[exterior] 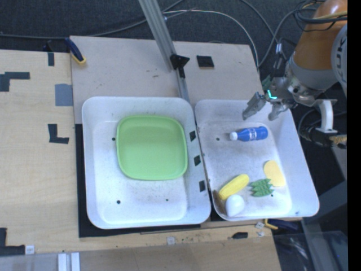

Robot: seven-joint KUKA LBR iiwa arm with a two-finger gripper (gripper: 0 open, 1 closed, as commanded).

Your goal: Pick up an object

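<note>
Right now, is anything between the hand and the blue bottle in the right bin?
Nothing visible. The hand hovers open over the right bin's far end, and the blue bottle lies just below it in the view, with bare bin floor around it. The yellow and green pieces sit nearer the front.

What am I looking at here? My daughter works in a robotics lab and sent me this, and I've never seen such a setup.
One camera fixed above a bench looks down at a slant. The grey and orange machine at the right is a robot arm; its two-finger gripper hangs open over the top edge of the right bin, holding nothing. That bin contains a blue bottle lying on its side, a yellow oval piece, a green leafy toy, a yellow corn-like toy and a white ball. The left bin holds a green plate.
</note>
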